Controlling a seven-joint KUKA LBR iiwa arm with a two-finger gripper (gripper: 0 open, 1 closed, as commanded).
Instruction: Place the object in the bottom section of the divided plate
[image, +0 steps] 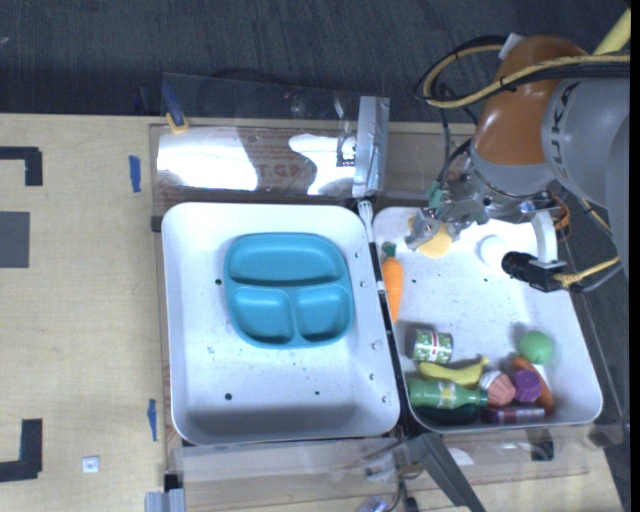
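Pincer closed on a small yellow object, as we read it, at the far left of the right bin. We note the blue divided plate in the left bin, well apart. Orange carrot lies just near of the object; green can, banana, bottle farther near.

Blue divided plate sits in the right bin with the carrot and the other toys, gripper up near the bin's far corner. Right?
Not quite. The camera view shows the blue divided plate alone in the left bin; the carrot and gripper are in the right bin.
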